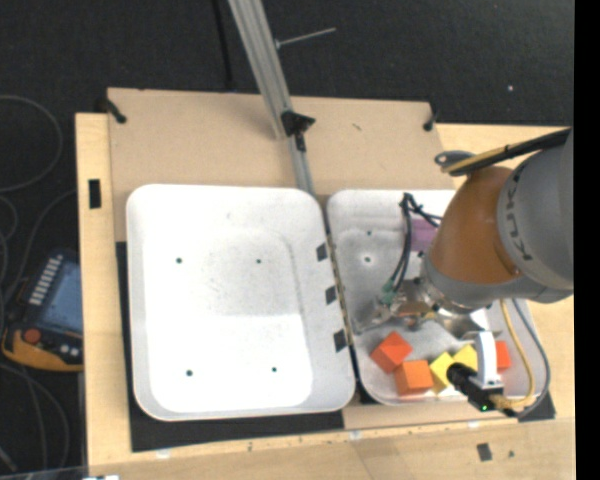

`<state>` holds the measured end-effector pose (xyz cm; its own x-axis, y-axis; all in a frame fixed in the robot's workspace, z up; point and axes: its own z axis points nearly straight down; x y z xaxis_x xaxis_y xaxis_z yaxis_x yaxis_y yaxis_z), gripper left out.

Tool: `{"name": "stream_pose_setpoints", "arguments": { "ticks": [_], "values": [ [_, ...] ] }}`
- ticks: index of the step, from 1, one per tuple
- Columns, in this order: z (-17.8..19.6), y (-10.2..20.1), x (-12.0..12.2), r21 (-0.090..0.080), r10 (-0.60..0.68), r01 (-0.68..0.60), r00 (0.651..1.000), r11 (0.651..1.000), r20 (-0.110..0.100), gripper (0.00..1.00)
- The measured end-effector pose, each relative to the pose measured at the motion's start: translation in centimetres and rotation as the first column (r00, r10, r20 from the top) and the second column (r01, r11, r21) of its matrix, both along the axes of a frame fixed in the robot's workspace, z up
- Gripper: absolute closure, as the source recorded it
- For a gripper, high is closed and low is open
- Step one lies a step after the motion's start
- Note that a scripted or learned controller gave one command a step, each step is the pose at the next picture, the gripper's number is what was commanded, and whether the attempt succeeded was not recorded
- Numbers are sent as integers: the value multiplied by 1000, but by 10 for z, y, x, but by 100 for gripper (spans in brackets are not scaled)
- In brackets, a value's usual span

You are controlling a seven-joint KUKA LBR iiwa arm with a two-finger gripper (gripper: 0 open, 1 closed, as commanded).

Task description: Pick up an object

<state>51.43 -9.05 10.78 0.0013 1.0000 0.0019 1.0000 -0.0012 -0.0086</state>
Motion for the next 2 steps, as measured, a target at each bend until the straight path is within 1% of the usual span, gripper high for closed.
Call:
{"name": "stream_pose_setpoints", "arguments": {
  "ticks": [1,2],
  "values": [
    [-10,2,-28,-5,-2,2,1000,1000,17,0],
    [-10,3,-28,-4,-3,3,1000,1000,18,0]
  ]
}}
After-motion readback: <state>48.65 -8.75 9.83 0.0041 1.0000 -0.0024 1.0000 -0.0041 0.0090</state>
